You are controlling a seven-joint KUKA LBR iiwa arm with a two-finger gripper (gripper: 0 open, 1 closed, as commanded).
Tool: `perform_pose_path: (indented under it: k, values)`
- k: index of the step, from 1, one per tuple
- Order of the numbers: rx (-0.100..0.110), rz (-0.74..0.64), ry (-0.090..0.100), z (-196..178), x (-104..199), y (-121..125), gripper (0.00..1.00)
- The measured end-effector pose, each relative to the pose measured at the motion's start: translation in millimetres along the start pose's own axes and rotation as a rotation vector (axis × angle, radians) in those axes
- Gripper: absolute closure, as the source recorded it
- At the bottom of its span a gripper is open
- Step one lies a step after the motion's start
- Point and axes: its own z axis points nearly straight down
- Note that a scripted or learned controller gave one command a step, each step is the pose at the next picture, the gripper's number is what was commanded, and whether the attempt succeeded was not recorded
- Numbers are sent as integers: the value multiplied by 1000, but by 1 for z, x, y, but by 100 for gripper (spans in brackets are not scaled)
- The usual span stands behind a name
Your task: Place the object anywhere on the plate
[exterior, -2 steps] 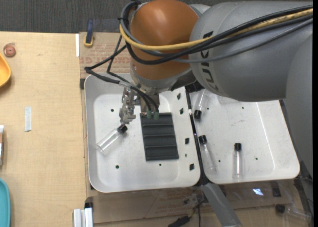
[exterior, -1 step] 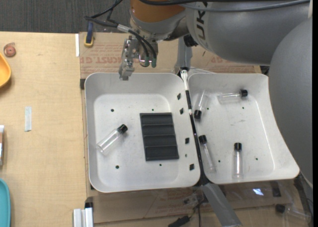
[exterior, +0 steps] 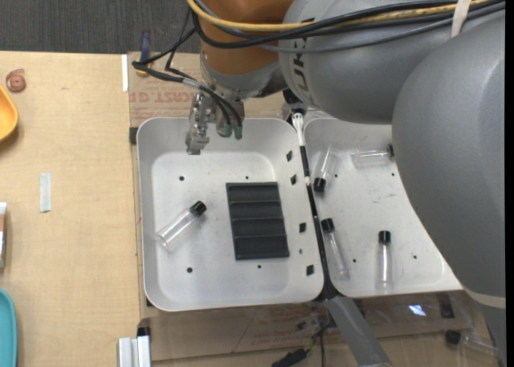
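Gripper (exterior: pixel 195 142): hovering at left bin's (exterior: pixel 157 277) far edge; grip state impossible to tell.
Vial (exterior: pixel 180 223): lying nearer the camera, slanting diagonally.
Plate (exterior: pixel 257 220): sitting right of vial.

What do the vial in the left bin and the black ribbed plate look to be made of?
The vial looks like clear glass or plastic, see-through with a glossy highlight, topped by a black cap, probably plastic. The black plate seems to be matte dark plastic or rubber, with raised ribs across it and little shine. The left bin looks like smooth white moulded plastic.
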Motion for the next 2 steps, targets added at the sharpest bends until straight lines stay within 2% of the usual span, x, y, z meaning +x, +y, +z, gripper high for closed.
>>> perform_pose_path:
  k: [1, 2]
  values:
    - [0, -169, 0, -5, 49, -2, 100]
    - [-1, -203, 0, -21, 43, -48, 100]
